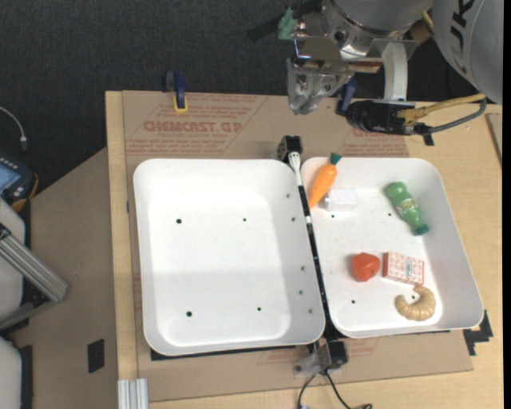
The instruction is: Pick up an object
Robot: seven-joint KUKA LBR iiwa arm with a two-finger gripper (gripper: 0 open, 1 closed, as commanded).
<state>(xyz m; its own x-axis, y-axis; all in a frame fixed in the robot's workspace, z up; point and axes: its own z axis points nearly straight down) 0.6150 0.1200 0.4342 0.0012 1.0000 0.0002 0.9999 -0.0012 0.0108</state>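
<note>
Approach step: the gripper hangs above the carrot, grip state indiscernible; next, descend onto it.

Hand above bench; carrot in right bin.

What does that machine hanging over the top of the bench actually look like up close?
The gripper is a small cluster of silvery metal, glinting and partly see-through, with a green piece at its upper left. Above it sits a rounded grey arm. A white bracket and a black unit with yellowish cables hang beside it.
</note>
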